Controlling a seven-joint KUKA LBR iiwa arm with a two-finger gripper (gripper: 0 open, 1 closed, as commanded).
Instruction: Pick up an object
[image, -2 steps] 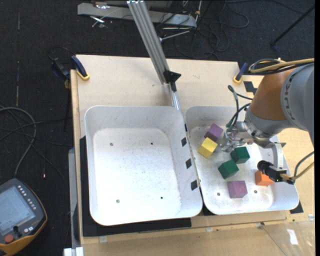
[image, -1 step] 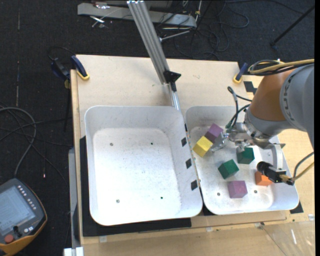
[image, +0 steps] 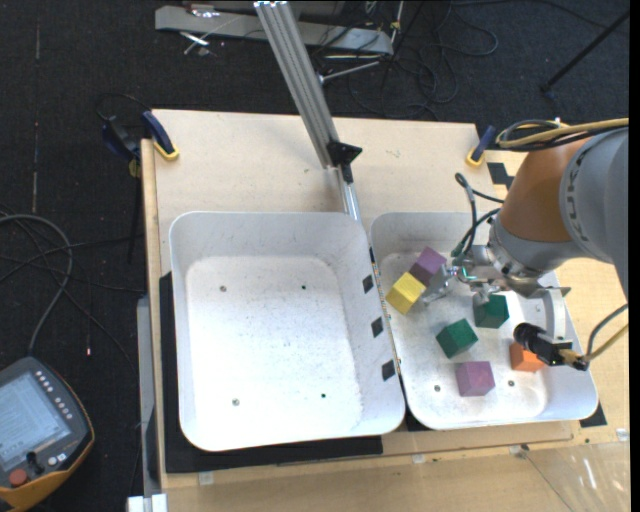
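Observation:
The right bin (image: 560, 405) holds several small cubes. A yellow cube (image: 407, 293) and a purple cube (image: 430, 263) lie close together at its upper left. Two green cubes (image: 457, 337) (image: 491, 313) sit near the middle, a magenta cube (image: 474, 378) lies toward the front, and an orange cube (image: 525, 357) rests at the right, partly behind a black cable fitting. My gripper (image: 456, 278) is low inside this bin, just right of the purple and yellow cubes and above the green ones. I see no cube lifted off the bin floor.
The left bin (image: 265, 320) sits beside the right one, and their walls meet at a ridge (image: 375, 320). A slanted metal pole (image: 305, 85) reaches down to the back of the bins. The grey arm with its orange band (image: 545, 185) covers the right bin's back right corner.

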